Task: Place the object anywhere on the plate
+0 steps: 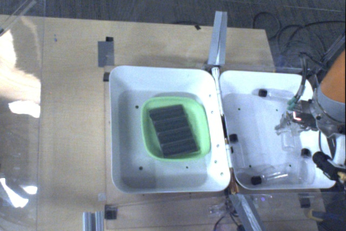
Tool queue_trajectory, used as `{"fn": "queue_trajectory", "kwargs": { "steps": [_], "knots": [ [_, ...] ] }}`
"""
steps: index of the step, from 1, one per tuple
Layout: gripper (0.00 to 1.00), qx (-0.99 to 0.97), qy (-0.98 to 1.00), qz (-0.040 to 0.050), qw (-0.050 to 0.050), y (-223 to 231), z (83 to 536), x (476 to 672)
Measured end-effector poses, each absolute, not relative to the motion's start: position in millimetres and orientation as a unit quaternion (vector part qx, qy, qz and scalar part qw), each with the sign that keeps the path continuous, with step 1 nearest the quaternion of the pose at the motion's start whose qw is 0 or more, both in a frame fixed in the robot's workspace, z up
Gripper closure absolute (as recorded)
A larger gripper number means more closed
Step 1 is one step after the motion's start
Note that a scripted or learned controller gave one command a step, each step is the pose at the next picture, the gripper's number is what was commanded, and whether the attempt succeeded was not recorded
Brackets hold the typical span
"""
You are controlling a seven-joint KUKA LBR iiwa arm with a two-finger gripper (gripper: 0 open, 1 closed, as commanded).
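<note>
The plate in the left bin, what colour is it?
The plate is light green, seen in the camera view.

Two shallow white bins sit side by side on a wooden surface (54,116). In the left bin (121,132) a green plate (148,121) fills the middle, and a dark ribbed block (173,130) covers most of it — bare white floor rings the plate. The right bin (243,116) has open floor on its left half; the arm (331,89) crowds its right edge. A grey post (218,38) stands behind the seam between the bins.
</note>
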State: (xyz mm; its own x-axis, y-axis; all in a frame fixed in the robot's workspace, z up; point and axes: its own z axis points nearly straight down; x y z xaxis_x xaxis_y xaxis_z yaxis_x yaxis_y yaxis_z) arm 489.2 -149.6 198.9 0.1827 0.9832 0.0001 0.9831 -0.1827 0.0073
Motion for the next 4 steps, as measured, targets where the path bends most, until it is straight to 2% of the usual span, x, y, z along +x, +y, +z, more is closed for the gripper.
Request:
{"fn": "queue_trajectory", "kwargs": {
  "steps": [1,2,3,4],
  "knots": [
    [0.00,0.769,0.639,0.0024,0.003,-149.7,198.9,489.2],
    [0.00,0.733,0.680,0.0023,0.005,-197.4,302.3,489.2],
    [0.00,0.753,0.658,0.0029,0.006,-201.8,383.5,489.1],
    [0.00,0.780,0.626,0.0033,0.006,-195.0,437.5,540.5]
  ]
}}
